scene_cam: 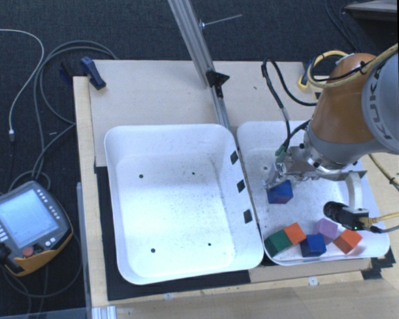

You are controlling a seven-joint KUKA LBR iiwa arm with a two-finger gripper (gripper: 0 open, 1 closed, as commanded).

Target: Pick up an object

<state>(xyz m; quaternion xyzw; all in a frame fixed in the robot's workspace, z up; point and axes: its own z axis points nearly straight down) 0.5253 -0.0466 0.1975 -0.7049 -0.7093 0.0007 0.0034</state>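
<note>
Camera view: your gripper (279,180) sits low in the right bin (251,137), and its fingers pinch a blue cube (280,192) just under the wrist. Along that bin's near wall lie a green cube (277,241), an orange cube (295,233), a second blue cube (313,245), a purple cube (328,227) and another orange one (348,240) (all loosely clustered). The left bin (121,148) shares the table (158,91).

No words or numbers can be read here — the little screen (22,217) is too blurry.
</note>
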